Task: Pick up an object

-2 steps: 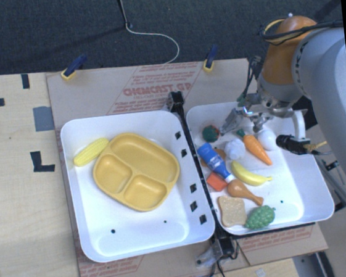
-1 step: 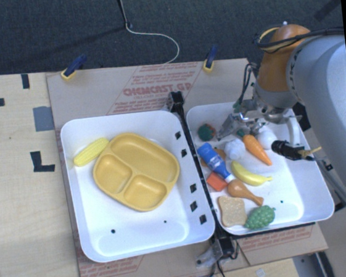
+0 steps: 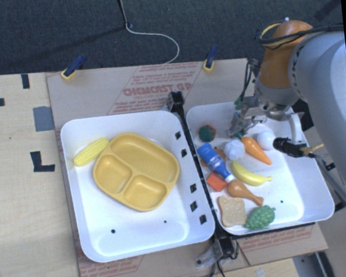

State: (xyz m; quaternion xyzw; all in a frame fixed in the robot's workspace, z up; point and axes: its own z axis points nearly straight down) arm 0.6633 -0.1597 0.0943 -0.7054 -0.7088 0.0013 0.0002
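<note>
Camera view: nearest me in the right bin point(image 3: 304, 203) I see a green broccoli point(image 3: 259, 217) beside a slice of toast point(image 3: 232, 210). A bit farther lie a chicken leg point(image 3: 243, 190), a banana point(image 3: 250, 174), a blue bottle point(image 3: 214, 160) and a carrot point(image 3: 257, 149). In the left bin point(image 3: 94, 237) sits a yellow tray point(image 3: 135, 170) with a corn cob point(image 3: 91, 151) touching it. Farthest back, my jaws point(image 3: 241, 127) hang low over the right bin's far part, near the carrot. I cannot tell if they are apart or closed.
</note>
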